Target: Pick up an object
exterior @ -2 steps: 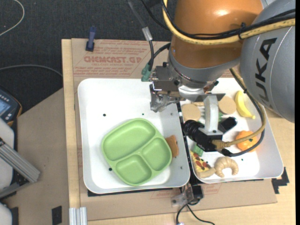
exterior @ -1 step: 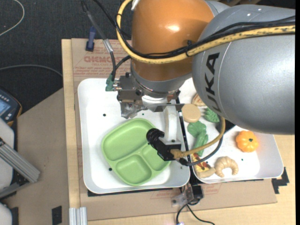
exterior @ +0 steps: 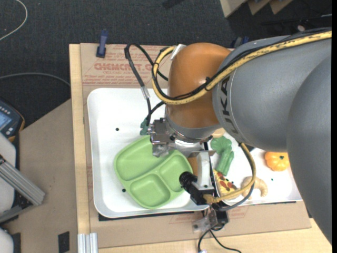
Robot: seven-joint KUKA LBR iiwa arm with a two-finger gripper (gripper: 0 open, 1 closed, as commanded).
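From where I stand the claw [exterior: 167, 147], its grip impossible to judge under the wrist, hangs over the green divided tray [exterior: 150, 175] in the left bin [exterior: 102, 141], a wide, shallow thing likely to slip, while the bench [exterior: 113, 67] board reads "CHEMCRAFT"-like red print.

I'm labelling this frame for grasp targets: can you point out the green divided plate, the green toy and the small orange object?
green divided plate [exterior: 138, 174]: camera view, on its lower-left compartment.
green toy [exterior: 225, 154]: camera view, on its middle.
small orange object [exterior: 277, 161]: camera view, on its centre.
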